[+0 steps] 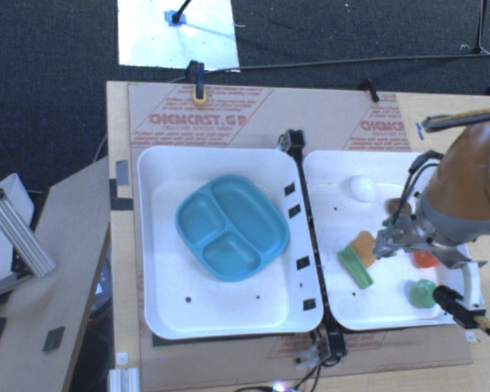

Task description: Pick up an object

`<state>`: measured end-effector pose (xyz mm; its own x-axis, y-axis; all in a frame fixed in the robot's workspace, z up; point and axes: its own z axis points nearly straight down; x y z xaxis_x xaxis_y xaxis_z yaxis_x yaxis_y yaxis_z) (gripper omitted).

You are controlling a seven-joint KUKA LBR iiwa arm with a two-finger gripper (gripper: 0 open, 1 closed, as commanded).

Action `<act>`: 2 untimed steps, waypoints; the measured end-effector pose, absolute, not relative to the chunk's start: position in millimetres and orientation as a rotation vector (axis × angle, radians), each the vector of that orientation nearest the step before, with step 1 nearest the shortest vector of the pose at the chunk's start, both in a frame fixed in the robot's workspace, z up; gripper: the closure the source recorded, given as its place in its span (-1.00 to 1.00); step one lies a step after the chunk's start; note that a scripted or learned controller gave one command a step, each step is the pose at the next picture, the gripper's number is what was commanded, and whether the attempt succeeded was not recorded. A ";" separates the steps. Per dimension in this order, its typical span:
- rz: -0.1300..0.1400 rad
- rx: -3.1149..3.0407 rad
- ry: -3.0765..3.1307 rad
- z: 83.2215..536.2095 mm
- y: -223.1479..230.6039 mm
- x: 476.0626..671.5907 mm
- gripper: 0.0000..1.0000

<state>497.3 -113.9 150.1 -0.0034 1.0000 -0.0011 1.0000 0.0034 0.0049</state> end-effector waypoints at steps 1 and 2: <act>0.005 2.214 2.222 195.0 -114.7 493.0 1.00; 0.005 2.213 2.223 231.1 -114.9 494.8 1.00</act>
<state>494.8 -114.9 231.1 -0.0045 1.0000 -0.0010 1.0000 0.0045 0.0055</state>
